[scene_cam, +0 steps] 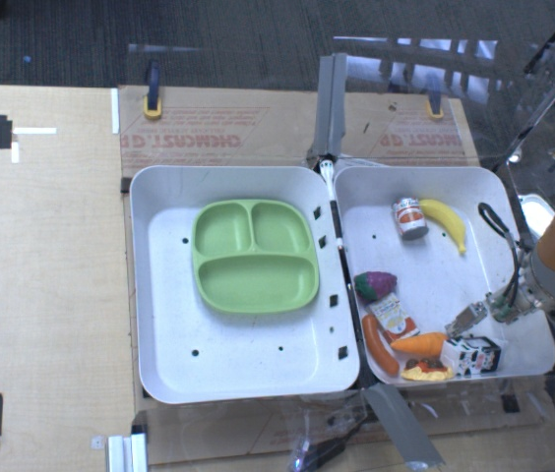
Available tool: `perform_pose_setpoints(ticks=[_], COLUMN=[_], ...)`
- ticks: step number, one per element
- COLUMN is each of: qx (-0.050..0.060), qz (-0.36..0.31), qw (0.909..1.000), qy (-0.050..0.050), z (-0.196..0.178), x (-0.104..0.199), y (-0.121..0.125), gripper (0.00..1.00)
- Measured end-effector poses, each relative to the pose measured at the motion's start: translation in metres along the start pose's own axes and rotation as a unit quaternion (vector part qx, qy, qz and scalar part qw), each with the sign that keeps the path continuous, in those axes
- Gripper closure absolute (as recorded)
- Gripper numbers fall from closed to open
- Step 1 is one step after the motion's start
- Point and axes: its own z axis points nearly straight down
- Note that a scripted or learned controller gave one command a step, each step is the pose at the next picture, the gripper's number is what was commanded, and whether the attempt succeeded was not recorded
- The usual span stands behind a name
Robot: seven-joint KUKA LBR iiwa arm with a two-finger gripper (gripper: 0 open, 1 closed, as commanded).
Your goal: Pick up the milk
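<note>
Milk carton (474, 355) at right bin's (455, 190) near edge, gripper (476, 315) just above it, finger state cannot tell, nothing visibly held, green plate (255, 256) in left bin (159, 293), cardboard-covered bench (199, 126).

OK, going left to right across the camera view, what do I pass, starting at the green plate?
green divided plate → purple toy → can → banana → milk carton → gripper
</note>
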Motion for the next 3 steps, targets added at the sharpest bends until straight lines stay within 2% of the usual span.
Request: perform_pose_setpoints(ticks=[1, 2, 3], qx=[0.001, 0.001, 0.0], qz=[0.208, 0.266, 0.352], qw=[0.9781, 0.9641, 0.9361], qy=[0.007, 0.0, -0.001], z=[-0.001, 0.0, 0.0], x=[-0.008, 0.071, 0.022], y=[0.029, 0.028, 0.007], gripper=[0.0, 0.0, 0.0])
